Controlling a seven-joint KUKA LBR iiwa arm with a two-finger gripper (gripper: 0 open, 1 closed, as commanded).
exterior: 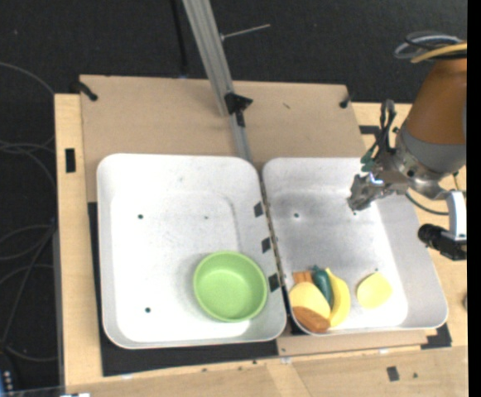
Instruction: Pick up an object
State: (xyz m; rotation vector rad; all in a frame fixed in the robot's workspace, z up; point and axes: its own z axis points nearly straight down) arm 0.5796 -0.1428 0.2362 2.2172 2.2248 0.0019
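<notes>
Gripper (361,190) hovering over the right bin (306,190) — finger state too small to tell.

Nothing visible in its grasp; at lower right, 1 yellow piece (373,290) is lying apart from a cluster of toy food (319,300), while a green bowl (230,284) is sitting in the left bin (153,197).

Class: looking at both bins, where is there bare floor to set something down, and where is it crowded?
Left bin: bare except the green bowl at its near right. Right bin: bare middle and far part below the gripper; its near edge is crowded by the fruit pile and a yellow piece.
</notes>
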